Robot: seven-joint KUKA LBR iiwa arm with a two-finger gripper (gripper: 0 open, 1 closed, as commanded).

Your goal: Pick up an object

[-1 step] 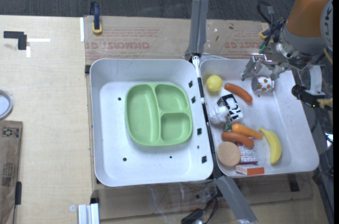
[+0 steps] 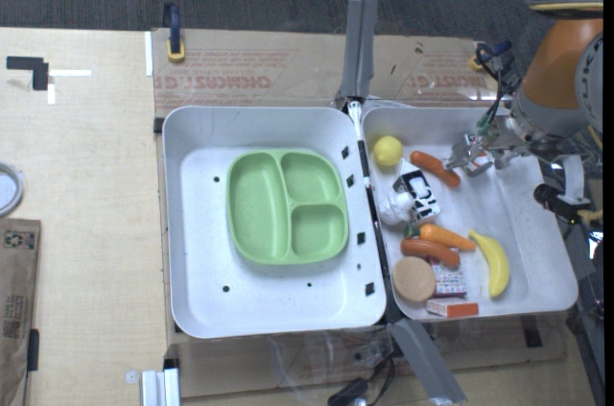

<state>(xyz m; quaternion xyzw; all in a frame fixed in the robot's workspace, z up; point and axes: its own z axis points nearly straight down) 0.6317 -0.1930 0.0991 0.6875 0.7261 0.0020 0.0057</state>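
Sausage (image 2: 436, 168) – reddish-orange, glossy | just left of gripper (image 2: 473, 158), apart | long axis slanting upper-left to lower-right | fingers' spread – cannot tell

Two bins (image 2: 192, 298), one plate (image 2: 287, 205), two sausages (image 2: 435, 168).

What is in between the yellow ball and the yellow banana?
In the camera view, between the round yellow ball and the curved yellow banana lie a black-and-white toy and an orange carrot.

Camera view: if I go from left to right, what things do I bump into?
Tape roll → green plate → lemon → carrot → banana → gripper → arm
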